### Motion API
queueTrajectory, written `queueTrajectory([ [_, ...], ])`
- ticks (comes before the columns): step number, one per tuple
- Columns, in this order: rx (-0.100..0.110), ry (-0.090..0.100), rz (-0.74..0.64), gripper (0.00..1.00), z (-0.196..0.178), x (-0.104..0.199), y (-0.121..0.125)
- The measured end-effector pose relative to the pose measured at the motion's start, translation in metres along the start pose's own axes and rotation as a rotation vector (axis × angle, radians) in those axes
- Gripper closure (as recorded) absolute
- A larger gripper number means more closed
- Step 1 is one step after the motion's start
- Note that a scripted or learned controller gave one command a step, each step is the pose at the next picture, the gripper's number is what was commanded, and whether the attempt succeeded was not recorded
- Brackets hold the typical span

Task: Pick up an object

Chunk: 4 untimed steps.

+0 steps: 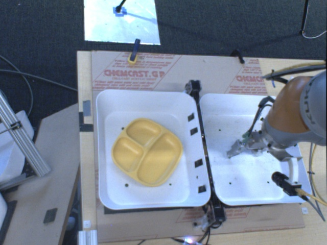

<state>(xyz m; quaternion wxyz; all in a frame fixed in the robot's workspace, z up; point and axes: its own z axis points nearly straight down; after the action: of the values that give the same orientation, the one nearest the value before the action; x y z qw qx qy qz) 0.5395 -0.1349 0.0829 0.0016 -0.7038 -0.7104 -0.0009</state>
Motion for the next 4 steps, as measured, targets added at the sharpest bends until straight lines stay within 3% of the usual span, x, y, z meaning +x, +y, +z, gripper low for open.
queueTrajectory([
  [1, 0.001, -0.003, 0.012, 0.0, -0.001, -0.036, -0.041],
  [2, 0.0, -0.003, 0.008, 0.0, -0.001, -0.028, -0.054],
  [3, -0.006, -0.005, 0.005, 0.0, -0.045, -0.02, -0.052],
  [4, -0.005, -0.006, 0.006, 0.0, -0.051, -0.044, -0.028],
])
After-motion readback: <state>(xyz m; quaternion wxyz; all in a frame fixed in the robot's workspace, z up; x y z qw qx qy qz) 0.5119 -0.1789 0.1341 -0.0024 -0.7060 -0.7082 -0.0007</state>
